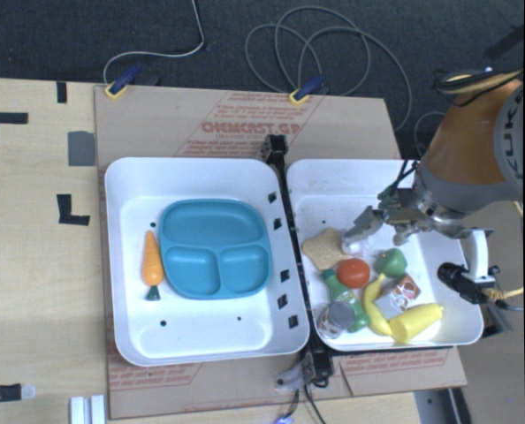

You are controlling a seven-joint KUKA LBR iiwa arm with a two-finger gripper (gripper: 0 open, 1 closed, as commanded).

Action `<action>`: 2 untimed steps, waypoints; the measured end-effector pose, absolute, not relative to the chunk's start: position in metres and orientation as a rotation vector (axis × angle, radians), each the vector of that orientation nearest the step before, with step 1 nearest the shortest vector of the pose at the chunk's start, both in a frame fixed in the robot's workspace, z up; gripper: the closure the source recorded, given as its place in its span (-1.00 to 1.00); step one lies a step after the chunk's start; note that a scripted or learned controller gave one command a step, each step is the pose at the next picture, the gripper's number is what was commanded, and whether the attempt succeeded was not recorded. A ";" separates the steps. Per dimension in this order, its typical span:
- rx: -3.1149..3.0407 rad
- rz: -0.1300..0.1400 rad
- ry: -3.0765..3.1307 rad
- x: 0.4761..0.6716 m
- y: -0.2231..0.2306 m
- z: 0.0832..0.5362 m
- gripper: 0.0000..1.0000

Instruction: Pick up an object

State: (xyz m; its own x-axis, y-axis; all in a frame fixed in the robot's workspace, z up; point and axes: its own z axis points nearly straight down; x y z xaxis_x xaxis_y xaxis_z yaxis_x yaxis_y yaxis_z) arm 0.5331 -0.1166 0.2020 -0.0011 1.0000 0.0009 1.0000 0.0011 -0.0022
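Note:
My gripper hangs over the upper middle of the right bin, its fingers spread open with nothing between them. Just below it lies a pile of toy food: a tan bread slice, a red tomato and a green pepper. Lower in the pile are a yellow banana, a small red and white box, a yellow block and a grey can. The fingertips stand a little above the bread and tomato, touching neither.
The left bin holds a blue divided plate and an orange carrot by its left wall. A black divider runs between the bins. Cables lie on the dark floor behind the bench.

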 end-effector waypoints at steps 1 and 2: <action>-2.221 -0.002 -2.223 0.516 -0.128 0.086 -1.00; -2.224 -0.002 -2.224 0.517 -0.129 0.096 1.00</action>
